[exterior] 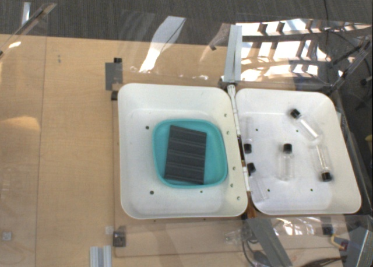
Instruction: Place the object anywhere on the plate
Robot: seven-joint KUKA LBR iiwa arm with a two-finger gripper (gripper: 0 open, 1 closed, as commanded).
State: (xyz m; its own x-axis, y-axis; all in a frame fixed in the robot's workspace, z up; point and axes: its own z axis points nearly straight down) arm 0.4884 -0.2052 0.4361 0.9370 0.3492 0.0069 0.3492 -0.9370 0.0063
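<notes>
One dark ribbed block (186, 154) lying on teal plate (218, 143) in left bin (134, 143); three clear vials (304, 122) resting in right bin (344, 196); no writing legible.

bright, even light | glare streaks on bench (58, 143) top | focus slightly soft
</notes>
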